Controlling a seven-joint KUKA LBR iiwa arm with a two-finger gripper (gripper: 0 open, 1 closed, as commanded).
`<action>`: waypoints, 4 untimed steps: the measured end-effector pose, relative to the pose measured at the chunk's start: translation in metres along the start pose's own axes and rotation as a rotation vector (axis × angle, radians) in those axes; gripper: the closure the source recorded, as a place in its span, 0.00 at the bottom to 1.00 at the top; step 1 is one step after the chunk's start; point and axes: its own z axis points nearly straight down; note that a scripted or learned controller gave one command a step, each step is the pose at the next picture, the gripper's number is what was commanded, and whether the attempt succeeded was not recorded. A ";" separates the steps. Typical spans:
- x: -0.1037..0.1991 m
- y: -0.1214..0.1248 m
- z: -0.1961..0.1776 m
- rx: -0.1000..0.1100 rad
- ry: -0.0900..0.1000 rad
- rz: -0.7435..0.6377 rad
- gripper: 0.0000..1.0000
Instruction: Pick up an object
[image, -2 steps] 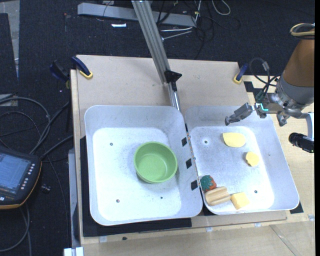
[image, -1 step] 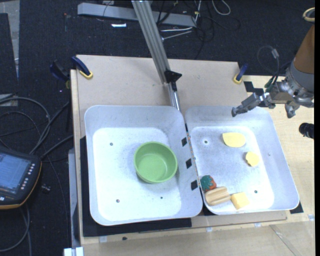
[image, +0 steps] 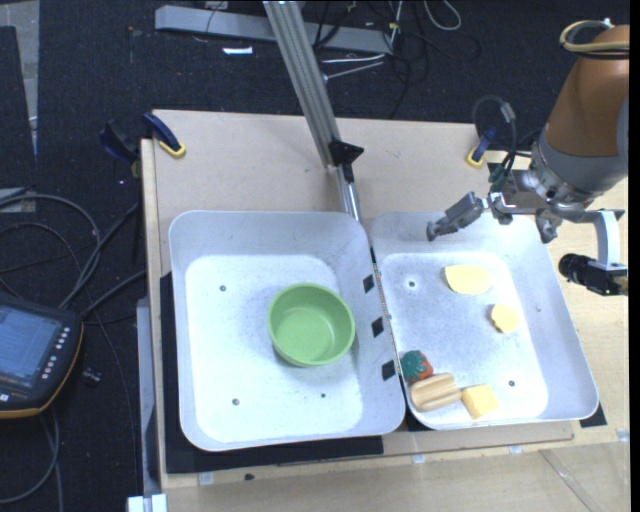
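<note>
— What is the arm (image: 590, 95) showing?
— It is wearing a broad orange band above a grey metal wrist, and a black cable (image: 497, 125) is looping beside it.
— And the gripper (image: 447, 224)?
— It is showing dark grey.

A pale wooden bench (image: 260, 165) carries 2 shallow white bins side by side. The right bin (image: 560, 335) lies just below the gripper (image: 452, 217); the left bin (image: 200, 300) sits well off to the gripper's left. A black mat (image: 172, 455) shows under the left bin's edge.
</note>
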 end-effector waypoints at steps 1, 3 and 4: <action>0.051 -0.025 -0.002 0.001 0.000 0.001 1.00; 0.152 -0.056 0.001 0.001 0.000 0.001 1.00; 0.198 -0.070 0.020 0.002 -0.001 0.001 1.00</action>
